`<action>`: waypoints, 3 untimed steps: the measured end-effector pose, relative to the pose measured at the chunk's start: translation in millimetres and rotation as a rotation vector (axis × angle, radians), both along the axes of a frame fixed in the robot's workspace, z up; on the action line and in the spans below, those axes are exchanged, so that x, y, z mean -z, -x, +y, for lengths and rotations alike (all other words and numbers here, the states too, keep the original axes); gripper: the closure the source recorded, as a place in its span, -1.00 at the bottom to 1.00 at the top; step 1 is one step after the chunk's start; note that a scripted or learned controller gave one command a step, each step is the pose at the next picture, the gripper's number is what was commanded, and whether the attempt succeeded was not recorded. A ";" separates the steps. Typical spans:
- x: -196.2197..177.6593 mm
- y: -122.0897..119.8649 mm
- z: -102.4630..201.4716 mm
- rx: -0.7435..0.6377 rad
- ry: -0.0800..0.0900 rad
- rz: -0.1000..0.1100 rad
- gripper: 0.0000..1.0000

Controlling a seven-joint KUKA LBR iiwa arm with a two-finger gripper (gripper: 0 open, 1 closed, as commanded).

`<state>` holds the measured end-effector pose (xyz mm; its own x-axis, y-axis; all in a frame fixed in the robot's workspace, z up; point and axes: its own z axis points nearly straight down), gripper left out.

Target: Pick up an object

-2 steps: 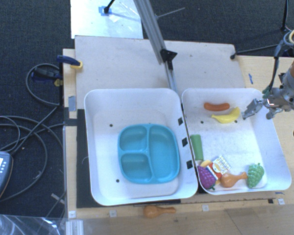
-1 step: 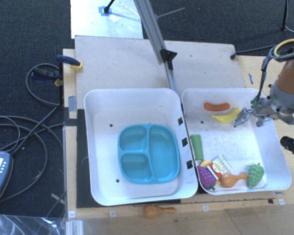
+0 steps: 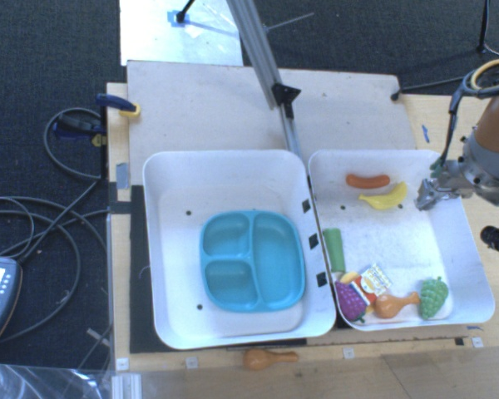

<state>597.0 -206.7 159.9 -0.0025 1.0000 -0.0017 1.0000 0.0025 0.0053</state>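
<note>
A pale wooden bench (image 3: 233, 106) on dark carpet carries two white bins. The right bin (image 3: 470, 256) holds a yellow banana (image 3: 384, 196) at its upper middle, just below an orange sausage (image 3: 368, 180). The gripper (image 3: 426, 196) hovers right of the banana. Toy grapes (image 3: 350, 298) crowd the lower edge. A blue tray (image 3: 253, 260) fills the left bin (image 3: 170, 223).

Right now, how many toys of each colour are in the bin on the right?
Red: 1, the sausage
Yellow: 1, the banana
Green: 2, the green stick and the green grapes
Purple: 1, the purple grapes
Orange: 1, the drumstick
Mixed colours: 1, the small packet
Total: 7
</note>
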 end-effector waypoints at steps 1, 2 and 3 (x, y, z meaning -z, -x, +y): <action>-45.4 2.2 -4.1 0.001 0.001 -0.001 1.00; -94.2 0.6 -4.6 -0.003 0.001 -0.002 1.00; -99.5 -4.8 41.5 -0.009 -0.003 0.002 1.00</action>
